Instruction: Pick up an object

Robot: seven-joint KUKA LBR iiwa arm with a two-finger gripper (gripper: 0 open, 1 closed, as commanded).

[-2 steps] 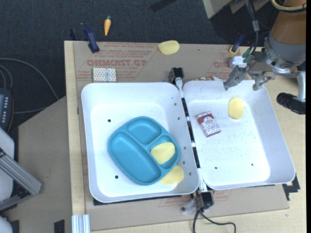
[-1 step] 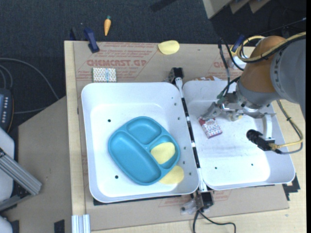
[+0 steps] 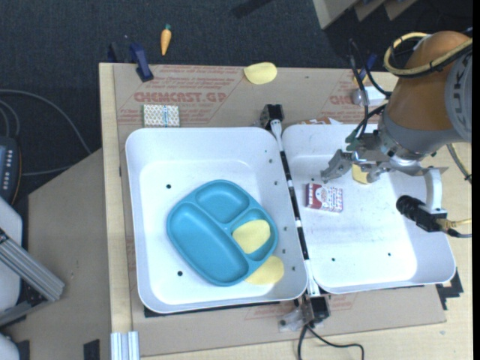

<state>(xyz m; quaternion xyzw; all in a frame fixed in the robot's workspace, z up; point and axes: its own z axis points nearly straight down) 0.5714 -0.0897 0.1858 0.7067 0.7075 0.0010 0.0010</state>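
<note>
**Gripper low over the right bin, near a yellow piece**

In the camera view, the gripper hangs low in the far part of the right bin. A small yellow piece lies just at it. I cannot tell whether the gripper is apart or together, and I also cannot tell if it has this piece. The red-and-white packet lies near it, a little to the left and nearer.

To do this step well, I think the arm should choose one thing only. The yellow piece is the closest (the packet lies flat and seems harder to take). The gripper should come straight down over the middle of the piece, close gently, and then lift slowly. The bin's far wall is close, so a sideways push may slide the piece against it.

The count:
- Two white bins; the left bin holds one blue plate.
- Four yellow pieces: one at the gripper, one on the plate, one beside the plate, and one on the board behind the bins.
- One packet.
</note>
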